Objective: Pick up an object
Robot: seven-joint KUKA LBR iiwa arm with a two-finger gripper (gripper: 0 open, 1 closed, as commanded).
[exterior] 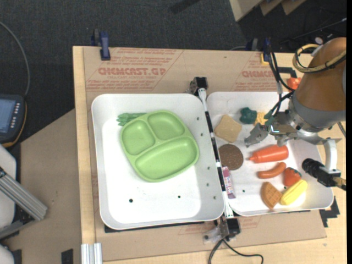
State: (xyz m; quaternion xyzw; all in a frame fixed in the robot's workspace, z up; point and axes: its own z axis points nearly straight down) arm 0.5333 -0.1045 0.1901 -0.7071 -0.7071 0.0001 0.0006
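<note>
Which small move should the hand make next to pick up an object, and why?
Probably lower the hand a little toward the orange carrot. The hand hovers in the right bin just above and left of the carrot, with nothing between its fingers, and the carrot lies with some free space around it.

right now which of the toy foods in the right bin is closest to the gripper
The orange carrot, lying just below the gripper. The tan bread slice and brown patty sit farther to its left.
</note>
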